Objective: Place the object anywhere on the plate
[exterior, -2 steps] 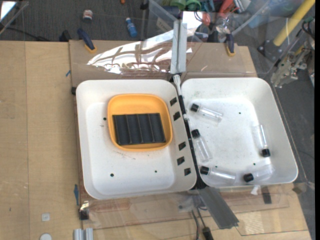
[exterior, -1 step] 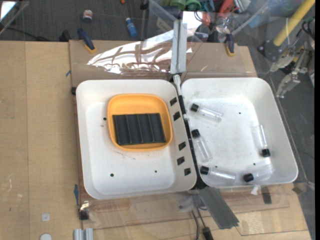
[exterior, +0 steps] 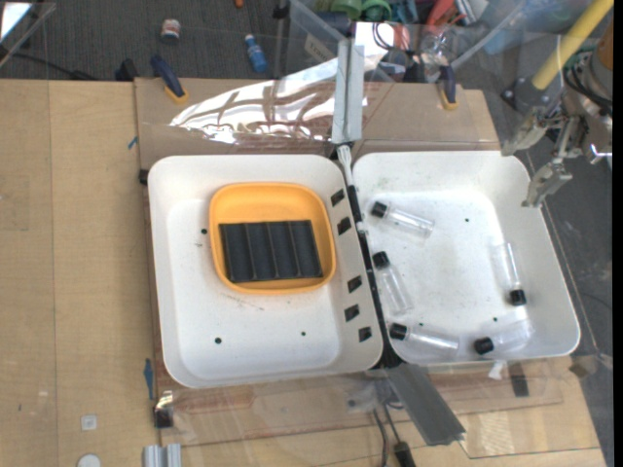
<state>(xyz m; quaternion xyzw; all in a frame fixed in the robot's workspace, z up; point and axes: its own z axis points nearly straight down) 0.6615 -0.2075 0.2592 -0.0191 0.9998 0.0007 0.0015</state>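
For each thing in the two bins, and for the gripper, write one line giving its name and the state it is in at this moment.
Orange plate: in the left bin, upright, holding a black ribbed insert.
Five clear vials with black caps: lying on their sides, scattered in the right bin.
Gripper: over the right bin's far right rim, holding nothing.

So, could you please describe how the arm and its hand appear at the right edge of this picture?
The hand looks like thin, pale metallic fingers hanging from a dark grey wrist block. Above it, a yellowish-orange band slants toward the top corner. Finer detail is too blurred to tell.
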